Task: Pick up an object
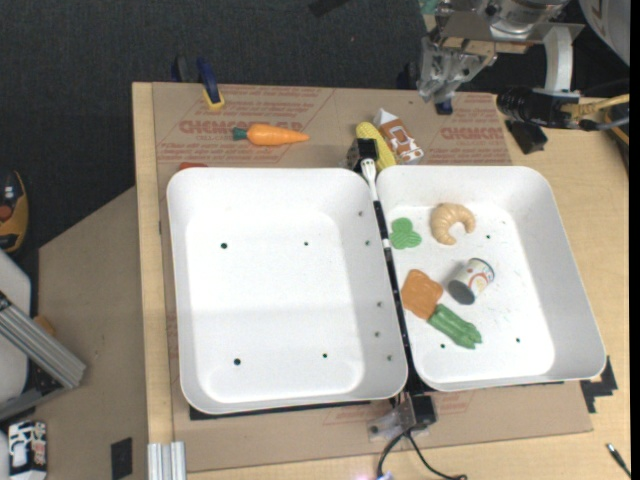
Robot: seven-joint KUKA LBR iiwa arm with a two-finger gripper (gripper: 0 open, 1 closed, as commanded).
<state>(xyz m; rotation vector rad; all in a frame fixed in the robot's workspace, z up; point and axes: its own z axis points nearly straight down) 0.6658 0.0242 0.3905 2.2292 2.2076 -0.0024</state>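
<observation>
Gripper (441,86) high behind right bin (530,183), finger state unreadable — best to descend forward onto croissant (452,221), centred, clear of green leaf (405,234) beside it.

We read this as a robotics lab: two white bins (270,288) clamped on a cardboard sheet (330,108) over a bench, loose cables (410,453) at the near edge, aluminium framing (40,343) at left, toy food as test pieces.

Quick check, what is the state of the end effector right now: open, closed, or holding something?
End effector: cannot be told; it hangs above the bench behind the right bin, away from the objects.
</observation>
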